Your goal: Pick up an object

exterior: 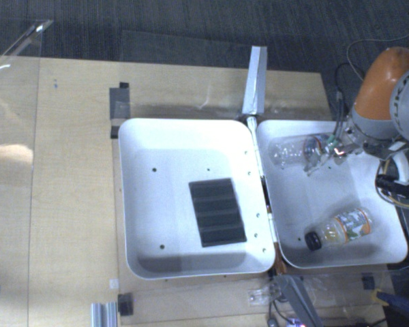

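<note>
Left bin, well left of pincer, w/ dark ribbed block in it. Right bin under pincer. Arm cut off at right edge. Bottle w/ black cap lies below pincer, apart. Clear bottle just left of pincer, faint, contact unclear. Can't tell if pincer is spread or pressed together.

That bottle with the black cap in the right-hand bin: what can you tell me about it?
The bottle looks like clear plastic, with a black cap and a pale printed label round its middle, holding something yellowish. It lies on its side on the floor of the right bin, near the front wall, cap pointing to the view's left. Nothing but the bin touches it; the gripper is farther back, well apart.
</note>
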Action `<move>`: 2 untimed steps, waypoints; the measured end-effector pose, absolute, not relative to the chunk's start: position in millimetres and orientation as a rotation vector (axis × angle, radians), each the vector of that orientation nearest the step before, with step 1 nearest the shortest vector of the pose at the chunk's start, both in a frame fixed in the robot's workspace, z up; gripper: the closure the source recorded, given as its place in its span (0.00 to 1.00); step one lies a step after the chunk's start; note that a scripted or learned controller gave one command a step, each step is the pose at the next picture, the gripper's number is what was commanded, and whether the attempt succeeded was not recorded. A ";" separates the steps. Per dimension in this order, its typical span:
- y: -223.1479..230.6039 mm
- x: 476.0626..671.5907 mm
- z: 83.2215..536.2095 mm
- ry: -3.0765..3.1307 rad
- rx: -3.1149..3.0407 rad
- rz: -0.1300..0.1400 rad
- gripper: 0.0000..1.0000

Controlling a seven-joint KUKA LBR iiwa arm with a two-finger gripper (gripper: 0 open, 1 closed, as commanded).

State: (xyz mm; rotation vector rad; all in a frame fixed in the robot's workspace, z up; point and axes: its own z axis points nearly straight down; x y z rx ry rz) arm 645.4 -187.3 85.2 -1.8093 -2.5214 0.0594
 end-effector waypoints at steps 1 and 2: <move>-177.8 648.0 85.1 -2.510 -1.822 0.070 0.00; -190.8 653.4 84.1 -2.487 -1.801 0.048 0.00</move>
